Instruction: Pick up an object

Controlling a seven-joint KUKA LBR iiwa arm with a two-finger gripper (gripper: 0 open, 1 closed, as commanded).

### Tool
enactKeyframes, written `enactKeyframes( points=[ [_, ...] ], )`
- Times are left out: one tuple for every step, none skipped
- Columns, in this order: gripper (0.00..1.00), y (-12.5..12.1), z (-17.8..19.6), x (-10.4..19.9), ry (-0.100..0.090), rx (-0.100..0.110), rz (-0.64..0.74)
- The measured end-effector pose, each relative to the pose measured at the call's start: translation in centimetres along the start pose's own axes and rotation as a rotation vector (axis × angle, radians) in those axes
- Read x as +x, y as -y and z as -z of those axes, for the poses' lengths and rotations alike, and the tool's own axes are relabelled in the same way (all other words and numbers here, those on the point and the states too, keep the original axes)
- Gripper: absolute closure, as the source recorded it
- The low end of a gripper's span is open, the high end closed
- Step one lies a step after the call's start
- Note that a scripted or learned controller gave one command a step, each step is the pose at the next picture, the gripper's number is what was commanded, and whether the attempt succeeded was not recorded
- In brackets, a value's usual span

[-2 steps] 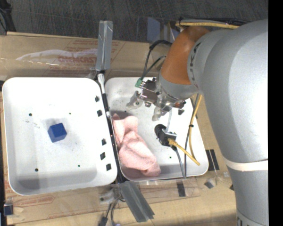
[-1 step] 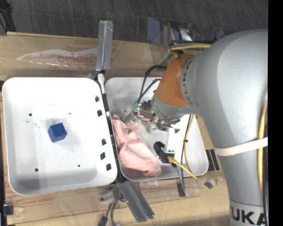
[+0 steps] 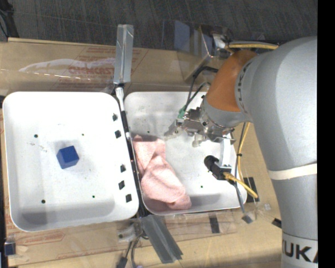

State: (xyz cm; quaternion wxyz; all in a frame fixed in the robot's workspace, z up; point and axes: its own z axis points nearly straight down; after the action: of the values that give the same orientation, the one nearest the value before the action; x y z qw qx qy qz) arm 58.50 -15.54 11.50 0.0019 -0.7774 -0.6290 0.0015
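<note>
1. Arm (image 3: 285, 121): big grey body fills the right side, nearest the camera; orange band (image 3: 226, 88) above the wrist; "KUKA" lettering low right.
2. The arm reaches in from the right over the right bin (image 3: 156, 102), wrist angled down and left.
3. End effector (image 3: 196, 128): low over the right bin's upper middle, amid cables and brackets. Open or closed: cannot tell, too cluttered. Nothing is seen held.
4. Black part (image 3: 212, 166) with a yellow cable sits below the wrist, over the bin's right half.
5. Pink cloth (image 3: 159, 177): crumpled in the right bin, lower left part, against the left wall, running toward the front wall. Left of and below the end effector, apart from it.
6. Blue cube (image 3: 67, 156): in the left bin (image 3: 22, 110), left of center, alone on the floor, well apart from the arm.
7. Both bins are white and shallow, side by side, touching at the shared middle edge; black clips run along that divide.
8. Grey metal bar (image 3: 123, 54) stands up behind the junction of the bins; another grey piece (image 3: 162, 242) lies at the front of the junction.
9. Desk (image 3: 56, 63): brown cardboard-like top with faded red print behind the left bin. Dark floor beyond.
</note>
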Motion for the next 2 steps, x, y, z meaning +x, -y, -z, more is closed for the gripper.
enactKeyframes(
  points=[
    [0.0, 2.52, -2.58, 5.57, 0.0, 0.0, 0.148],
    [1.0, 2.5, -1.84, 5.45, 0.001, 0.004, 0.148]
  ],
)
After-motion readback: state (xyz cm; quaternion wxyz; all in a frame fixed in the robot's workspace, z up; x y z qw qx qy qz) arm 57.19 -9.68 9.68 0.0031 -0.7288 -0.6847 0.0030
